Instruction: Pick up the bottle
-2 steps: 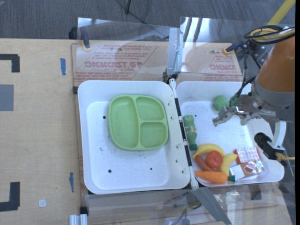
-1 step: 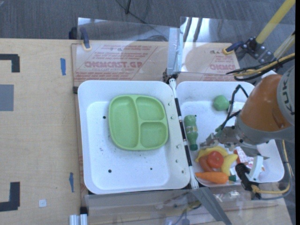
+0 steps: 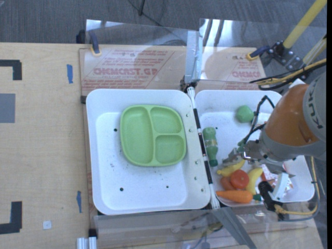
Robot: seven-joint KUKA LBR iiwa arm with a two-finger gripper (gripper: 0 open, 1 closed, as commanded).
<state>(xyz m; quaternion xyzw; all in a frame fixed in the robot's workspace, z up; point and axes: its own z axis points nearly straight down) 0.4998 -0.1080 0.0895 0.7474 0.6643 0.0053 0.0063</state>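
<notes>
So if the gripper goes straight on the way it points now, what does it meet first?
Probably the yellow banana just under the gripper, which points down and to the view's left; the green bottle lies further along that line. Depth is unclear from this slanted view.

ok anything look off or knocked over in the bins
Nothing spilled or broken. The green plastic bottle lies on its side against the right white bin's left wall, not upright. The green divided plate sits slightly skewed in the left white bin.
</notes>
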